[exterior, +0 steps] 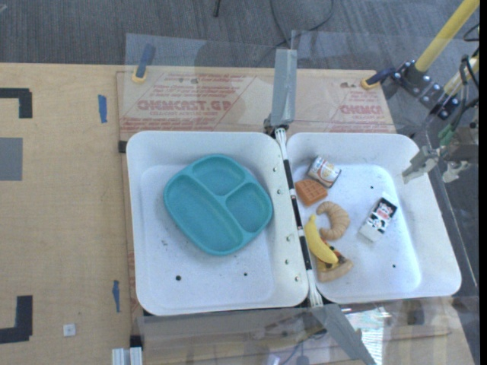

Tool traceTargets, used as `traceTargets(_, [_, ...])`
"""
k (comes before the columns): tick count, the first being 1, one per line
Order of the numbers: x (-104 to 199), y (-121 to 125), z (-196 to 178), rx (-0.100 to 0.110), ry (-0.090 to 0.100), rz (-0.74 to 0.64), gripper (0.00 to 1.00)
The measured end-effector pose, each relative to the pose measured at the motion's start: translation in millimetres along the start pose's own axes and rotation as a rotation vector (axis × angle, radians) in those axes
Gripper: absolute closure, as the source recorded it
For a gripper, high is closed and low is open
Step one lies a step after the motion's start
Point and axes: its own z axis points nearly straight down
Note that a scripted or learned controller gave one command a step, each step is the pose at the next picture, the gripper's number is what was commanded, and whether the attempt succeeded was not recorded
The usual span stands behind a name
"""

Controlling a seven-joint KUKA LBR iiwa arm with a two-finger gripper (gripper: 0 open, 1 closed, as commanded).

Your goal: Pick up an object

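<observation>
The right bin [426, 276] holds several small objects. A small can [324, 171] lies near its back left, with an orange waffle-like square [310, 192] just in front of it. A croissant [333, 220] and a yellow banana [319, 244] lie at the bin's left side, the banana resting on a brown piece [336, 268]. A white and black carton [378, 219] lies in the middle. My gripper [435, 164] hangs over the bin's right rim, apart from every object and holding nothing that I can see.
The left bin [152, 280] holds a teal divided plate [218, 204]. A grey divider [293, 211] runs between the bins. A yellow pole [454, 23] and black clamps [417, 78] stand at the back right, near the arm.
</observation>
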Motion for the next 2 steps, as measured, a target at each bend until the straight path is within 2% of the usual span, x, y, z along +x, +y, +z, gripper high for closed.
traceTargets(1, [17, 9, 163, -0.007, -0.002, -0.109, 0.00])
traceTargets(2, [15, 9, 153, -0.010, -0.004, -0.103, 1.00])
